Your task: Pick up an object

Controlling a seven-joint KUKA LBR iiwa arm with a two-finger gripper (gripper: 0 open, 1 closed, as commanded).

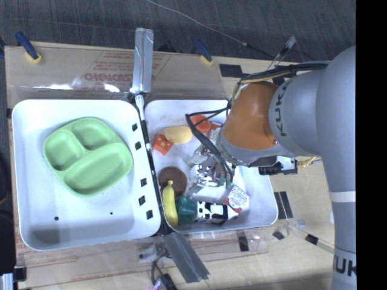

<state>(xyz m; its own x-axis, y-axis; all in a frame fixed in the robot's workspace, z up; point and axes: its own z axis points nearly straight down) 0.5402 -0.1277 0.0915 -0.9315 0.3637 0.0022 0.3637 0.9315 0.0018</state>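
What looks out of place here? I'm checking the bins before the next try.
Nothing looks spilled or broken. The green plate lies flat and alone in the left bin. The right bin is crowded: a banana, a brown disc and small packets jumbled together at its near end, beneath the hand.

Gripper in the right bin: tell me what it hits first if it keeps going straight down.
Probably the white carton lying directly under the gripper, next to the red-and-white packet; depth is hard to judge from this slanted view.
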